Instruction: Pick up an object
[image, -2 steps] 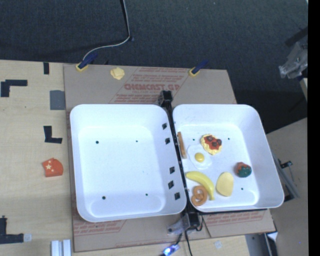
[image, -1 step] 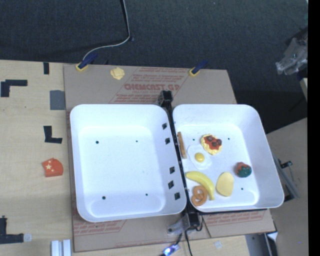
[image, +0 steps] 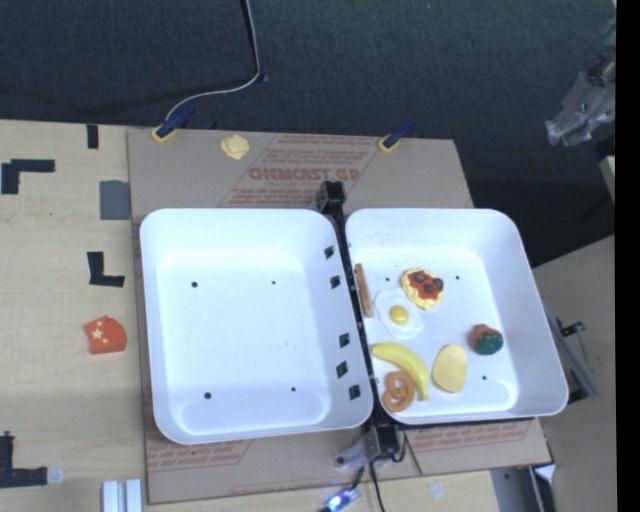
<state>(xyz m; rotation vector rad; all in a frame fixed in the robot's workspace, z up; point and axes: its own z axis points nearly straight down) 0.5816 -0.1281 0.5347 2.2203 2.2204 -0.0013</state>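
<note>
Yellow banana in right bin, pincer well apart.

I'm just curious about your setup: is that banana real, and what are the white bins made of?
The banana looks like toy plastic: even yellow, smooth, no blemishes. The white bins seem to be thin moulded plastic: rounded corners, soft sheen. Neither is certain from this view.

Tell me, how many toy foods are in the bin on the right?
6, all in the right bin: pretzel stick by the divider, pizza, fried egg, banana, pretzel, yellow lemon-like piece. The red-green piece is unclear.
</note>
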